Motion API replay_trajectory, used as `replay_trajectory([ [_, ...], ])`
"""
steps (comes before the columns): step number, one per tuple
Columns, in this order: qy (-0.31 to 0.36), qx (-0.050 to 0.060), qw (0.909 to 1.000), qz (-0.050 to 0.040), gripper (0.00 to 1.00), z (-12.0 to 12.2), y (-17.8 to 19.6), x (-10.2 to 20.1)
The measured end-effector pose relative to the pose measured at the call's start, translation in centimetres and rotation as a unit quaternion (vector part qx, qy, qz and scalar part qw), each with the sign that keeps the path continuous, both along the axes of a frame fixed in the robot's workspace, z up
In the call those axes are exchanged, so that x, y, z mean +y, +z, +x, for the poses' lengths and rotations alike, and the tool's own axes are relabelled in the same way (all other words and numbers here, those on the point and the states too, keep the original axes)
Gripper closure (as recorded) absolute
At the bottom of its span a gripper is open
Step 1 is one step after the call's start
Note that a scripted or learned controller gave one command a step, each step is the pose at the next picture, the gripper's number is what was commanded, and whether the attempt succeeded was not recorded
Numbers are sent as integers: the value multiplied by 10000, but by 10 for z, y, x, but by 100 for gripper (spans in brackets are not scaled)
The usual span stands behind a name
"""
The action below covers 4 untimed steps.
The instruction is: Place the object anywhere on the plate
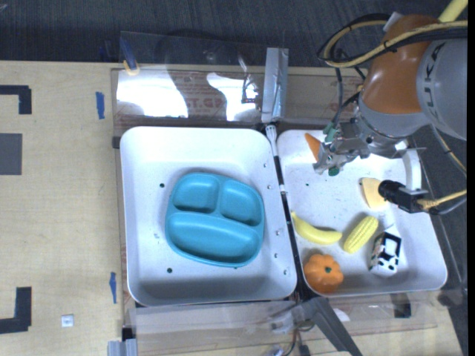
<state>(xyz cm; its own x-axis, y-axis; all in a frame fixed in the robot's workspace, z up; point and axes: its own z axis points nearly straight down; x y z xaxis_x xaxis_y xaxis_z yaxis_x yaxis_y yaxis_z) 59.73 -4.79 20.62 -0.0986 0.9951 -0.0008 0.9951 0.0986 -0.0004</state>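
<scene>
From my seat I see the wooden counter [52, 221] carrying two white bins side by side. The left bin [141, 162] holds a blue divided plate [215, 217] with three compartments, lying flat and bare near the bin's middle.

The right bin [427, 273] holds the loose items. A banana [315, 231] lies near its left wall, with an ear of corn [358, 232] just to its right, the two nearly touching at their ends. Below them, against the front wall, sits a small orange pumpkin [324, 271]. A black-and-white cow figure [386, 253] rests just right of the corn. A pale yellow piece [369, 192] lies further back, beside a black fitting on the arm's cabling. An orange carrot-like piece [314, 145] sits at the back left of this bin.

The pincer [332, 159] hangs low over the back of the right bin, just right of the carrot piece. I cannot tell whether it is spread or pressed together; nothing is visibly pinched in it.
</scene>
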Motion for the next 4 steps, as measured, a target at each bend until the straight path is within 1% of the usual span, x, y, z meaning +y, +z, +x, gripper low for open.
replay_trajectory([
  [1,-1498,31,9887,10,100,-35,-15,81],
  [2,-1495,24,9888,8,100,-34,-5,80],
  [3,-1496,28,9887,5,0,-34,-5,80],
  [4,-991,23,9951,1,0,-57,-23,37],
])
